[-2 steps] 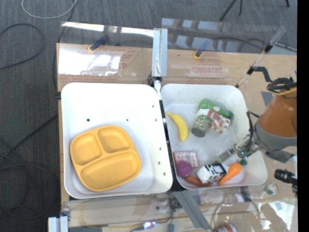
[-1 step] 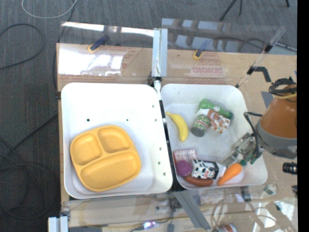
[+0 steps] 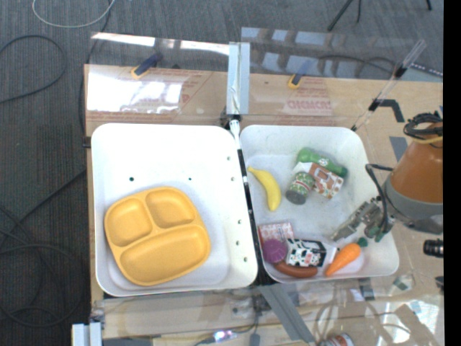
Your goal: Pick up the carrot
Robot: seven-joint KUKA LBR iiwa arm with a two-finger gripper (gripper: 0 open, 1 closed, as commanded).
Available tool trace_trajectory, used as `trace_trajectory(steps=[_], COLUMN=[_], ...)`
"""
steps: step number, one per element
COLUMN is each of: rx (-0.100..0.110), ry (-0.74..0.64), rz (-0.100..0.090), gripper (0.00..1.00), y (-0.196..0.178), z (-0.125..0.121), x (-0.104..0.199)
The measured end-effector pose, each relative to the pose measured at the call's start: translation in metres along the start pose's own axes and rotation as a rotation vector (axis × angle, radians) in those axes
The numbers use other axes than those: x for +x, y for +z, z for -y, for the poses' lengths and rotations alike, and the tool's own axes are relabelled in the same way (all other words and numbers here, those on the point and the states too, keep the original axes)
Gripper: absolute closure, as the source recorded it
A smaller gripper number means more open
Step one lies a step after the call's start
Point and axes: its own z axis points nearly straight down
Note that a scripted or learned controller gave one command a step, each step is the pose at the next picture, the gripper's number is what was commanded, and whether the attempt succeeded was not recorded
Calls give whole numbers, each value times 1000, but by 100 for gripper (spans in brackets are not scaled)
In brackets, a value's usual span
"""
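In the lower right of the frame we see the small orange plastic carrot with a green top. It lies inside the right white shallow bin, close to the bin's lower right corner, tilted with its green end pointing up and to the right. The metal two-finger gripper hangs just above and a little to the upper right of the carrot, near the green end. Its fingers look slightly apart, and nothing is between them; the carrot rests on the bin floor. Whether a fingertip touches the carrot's top, we cannot tell. The grey arm with the orange band enters from the right edge of the frame.

Just left of the carrot we see a black and white cow-patterned toy, and below it a reddish brown sausage-shaped toy. Further left are a round purple toy and a small pink packet. In the middle of this bin lies a yellow plastic banana, and to its right a small dark green can, a red and white printed box and a green toy vegetable, close together.

In the left white shallow bin, towards the lower left of the frame, rests a yellow plastic plate with three compartments.
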Motion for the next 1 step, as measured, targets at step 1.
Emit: trace_trajectory(steps=[1], rx=[1], ry=[1], rz=[0], gripper=[0], y=[0], z=[1], x=[0])
